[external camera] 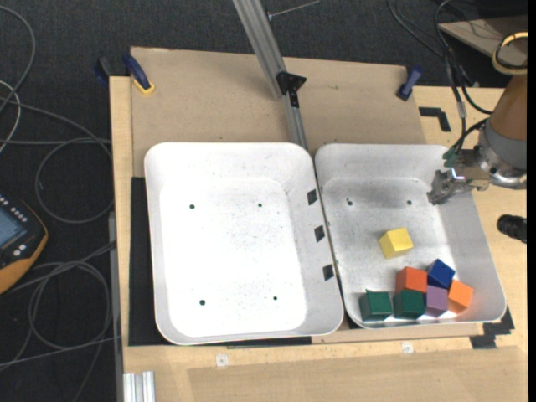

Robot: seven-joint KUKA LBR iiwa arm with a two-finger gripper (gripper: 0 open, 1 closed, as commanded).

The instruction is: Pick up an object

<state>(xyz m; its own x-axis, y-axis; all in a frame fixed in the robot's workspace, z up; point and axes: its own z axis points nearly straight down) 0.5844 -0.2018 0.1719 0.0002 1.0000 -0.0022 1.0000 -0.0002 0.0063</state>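
Several small blocks lie in the right bin [352, 170]. A yellow block [396, 241] sits alone near its middle. At the near right corner a cluster holds two green blocks [377, 305] [409, 303], a red-orange block [411, 279], a blue block [440, 272], a purple block [437, 298] and an orange block [460, 294]. My gripper [439, 193] hangs over the bin's far right edge, up and to the right of the yellow block. Nothing shows between its tips.
The left bin [167, 170] stands beside the right one. A slanted metal pole [266, 48] rises behind the bins. Blue clamps [139, 75] [409, 82] hold the board's far edge. Cables lie on the dark floor to the left.
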